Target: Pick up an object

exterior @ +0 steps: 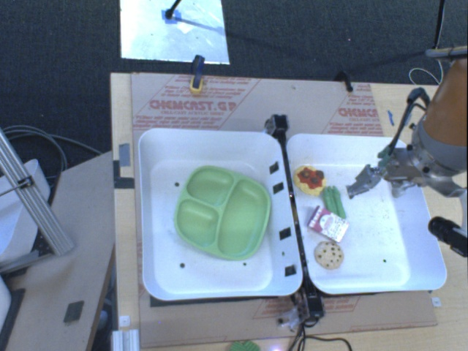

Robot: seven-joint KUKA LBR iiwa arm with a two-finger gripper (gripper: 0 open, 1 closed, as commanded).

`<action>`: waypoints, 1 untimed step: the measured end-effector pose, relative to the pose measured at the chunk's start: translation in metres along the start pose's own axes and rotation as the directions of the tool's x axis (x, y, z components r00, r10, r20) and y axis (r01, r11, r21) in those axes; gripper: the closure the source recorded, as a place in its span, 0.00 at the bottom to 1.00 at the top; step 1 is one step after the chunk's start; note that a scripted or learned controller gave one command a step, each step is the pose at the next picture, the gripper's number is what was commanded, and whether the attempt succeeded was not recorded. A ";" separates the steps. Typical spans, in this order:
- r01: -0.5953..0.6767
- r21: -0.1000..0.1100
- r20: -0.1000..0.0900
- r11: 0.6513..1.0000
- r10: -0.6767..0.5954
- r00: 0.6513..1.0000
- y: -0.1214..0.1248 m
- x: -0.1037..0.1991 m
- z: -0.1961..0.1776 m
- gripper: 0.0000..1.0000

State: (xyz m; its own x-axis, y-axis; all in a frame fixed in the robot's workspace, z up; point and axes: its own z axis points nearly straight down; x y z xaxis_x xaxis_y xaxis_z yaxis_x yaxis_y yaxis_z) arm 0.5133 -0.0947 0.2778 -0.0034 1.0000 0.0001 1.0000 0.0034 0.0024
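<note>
Hand (360, 184) hovers at centre-right of the frame, over the right bin (420, 273); whether it's open or closed, can't tell. Green beans (335, 200) lie just left of it.

We read red lettering printed on the brown protective sheet (252, 101) beneath the two bins. On its far left it says "CHEMCAST GP", slanted. On its far right the same red wording repeats, partly cut off. Smaller print below is too blurred to read.
</note>
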 end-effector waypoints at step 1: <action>-0.001 0.011 -0.003 1.000 0.001 1.000 -0.029 0.020 0.099 0.00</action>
State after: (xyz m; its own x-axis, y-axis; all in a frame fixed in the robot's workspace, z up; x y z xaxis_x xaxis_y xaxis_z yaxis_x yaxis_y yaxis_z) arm 0.4846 -0.0748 0.1791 -0.0022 1.0000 0.0027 1.0000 0.0022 -0.0084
